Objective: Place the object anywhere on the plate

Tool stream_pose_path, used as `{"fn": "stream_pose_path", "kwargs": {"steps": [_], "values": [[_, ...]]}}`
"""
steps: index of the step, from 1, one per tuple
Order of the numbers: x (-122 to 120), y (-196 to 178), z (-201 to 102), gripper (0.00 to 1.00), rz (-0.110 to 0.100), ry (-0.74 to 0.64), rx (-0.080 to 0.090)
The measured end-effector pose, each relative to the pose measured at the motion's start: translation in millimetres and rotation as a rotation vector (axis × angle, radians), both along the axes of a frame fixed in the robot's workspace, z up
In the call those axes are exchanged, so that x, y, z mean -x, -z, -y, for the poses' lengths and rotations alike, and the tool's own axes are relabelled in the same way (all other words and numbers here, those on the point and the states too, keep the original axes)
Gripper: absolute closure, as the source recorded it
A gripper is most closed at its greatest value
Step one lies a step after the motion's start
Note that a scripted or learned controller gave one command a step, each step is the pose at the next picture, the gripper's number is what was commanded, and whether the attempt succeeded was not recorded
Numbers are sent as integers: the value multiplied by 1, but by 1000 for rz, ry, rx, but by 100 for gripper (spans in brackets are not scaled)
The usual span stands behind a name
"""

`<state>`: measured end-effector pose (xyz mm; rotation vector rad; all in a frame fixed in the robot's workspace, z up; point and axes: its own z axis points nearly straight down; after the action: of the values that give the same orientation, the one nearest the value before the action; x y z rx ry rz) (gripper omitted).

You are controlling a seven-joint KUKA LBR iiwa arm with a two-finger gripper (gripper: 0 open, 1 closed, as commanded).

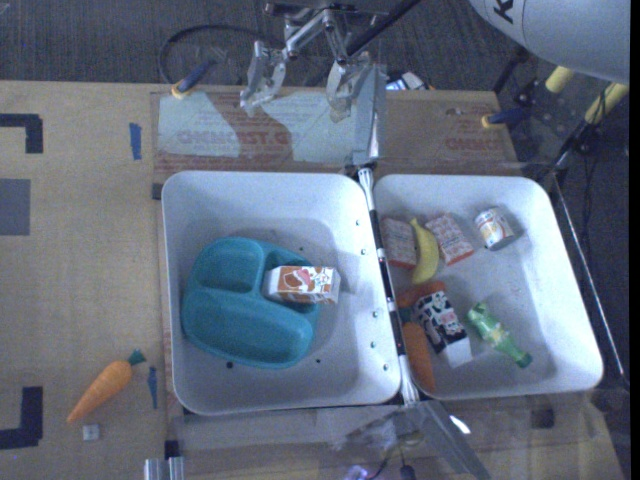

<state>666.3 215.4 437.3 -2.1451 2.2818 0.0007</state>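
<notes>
The grey rounded arm casing [560,13], printed with black letters, looms largest at the upper right, closest to the lens. Below it, the small orange-and-white juice carton [301,284] lies on its side on the teal plastic sectioned plate [235,318], resting across the plate's right-hand part near its upper edge. The plate sits in the left shallow white bin [190,208], towards the middle and front of the floor.

The two-finger metal gripper [300,83] hangs above the far rim of the left bin, over the cardboard sheet [215,128] behind it, well apart from the carton. Its fingers [260,80] are spread wide with nothing between them.

The right shallow white bin [560,268] touches the left one along a shared edge. In it lie a yellow banana [427,251] between two small red-and-white packets [398,241] [450,236], a small silver tin [492,228] towards the far right, a black-and-white cow-patterned milk carton [441,323], a green plastic bottle [497,335] and an orange carrot-like piece [419,356] by the dividing edge.

Outside the bins, on the wooden bench [80,268], a toy orange carrot with a green top [102,388] lies at the lower left, near a strip of blue tape [152,386].
</notes>
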Motion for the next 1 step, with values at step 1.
{"fn": "stream_pose_path", "kwargs": {"steps": [1], "values": [[0,0,-7,0,2,-413,2]]}}
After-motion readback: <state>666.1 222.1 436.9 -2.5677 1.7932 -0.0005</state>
